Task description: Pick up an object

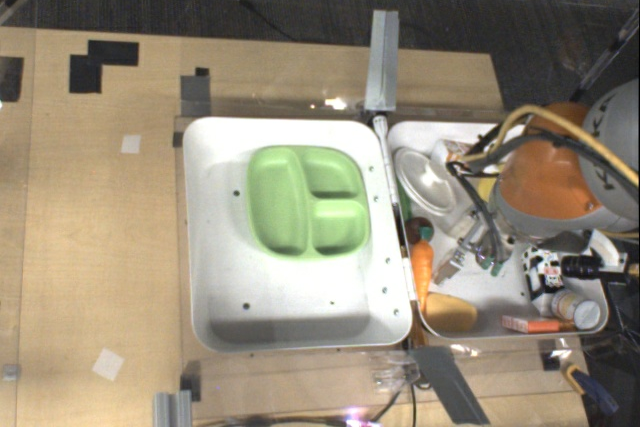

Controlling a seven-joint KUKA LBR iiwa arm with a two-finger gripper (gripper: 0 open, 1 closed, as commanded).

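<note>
1. You are looking down on two white bins: the left bin [215, 315] carries a green divided tray [305, 199], and the right bin [505, 305] is crowded with small items beneath the arm [545, 177].
2. The gripper [478, 250] hangs low over the middle of the right bin; its fingers are lost among cables and shadow, so you cannot tell whether they stand wide or narrow, and nothing can be seen between them.
3. Your nearest candidate, the carrot [422, 267], lies along the bin's left wall, just left of the gripper.
4. Judge it light, stiff and smooth, likely to roll or slide; take it across its thicker middle rather than the tapering tip.
5. The tan bread-like piece [450, 313] sits at the near-left corner, touching the carrot's near end; it looks softer and may give under pressure.
6. The metal bowl [428, 179] at the far left looks slippery and hard to grip by its rim.
</note>
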